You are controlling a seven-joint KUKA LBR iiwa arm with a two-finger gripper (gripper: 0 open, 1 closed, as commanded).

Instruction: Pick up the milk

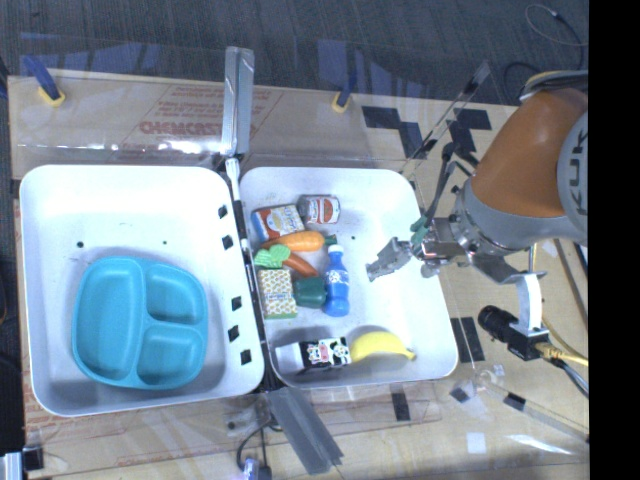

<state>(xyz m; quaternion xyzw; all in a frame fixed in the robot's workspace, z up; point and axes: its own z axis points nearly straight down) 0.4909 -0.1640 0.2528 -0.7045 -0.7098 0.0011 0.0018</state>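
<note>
The milk (pixel 325 354) is a small carton with black and white cow patches. It lies on its side at the front edge of the right bin (pixel 430 308), touching the yellow banana (pixel 379 346) on its right. My gripper (pixel 385 262) hangs over the right half of that bin, pointing left. It is well behind and to the right of the milk, with nothing seen in it. A bare strip of bin floor separates it from the blue bottle (pixel 336 281).
Packed in the right bin's left half are a can (pixel 318 209), an orange packet (pixel 278 220), a carrot (pixel 300 241), a green block (pixel 310 290) and a patterned box (pixel 277 294). A blue divided plate (pixel 140 320) lies in the left bin (pixel 60 208).
</note>
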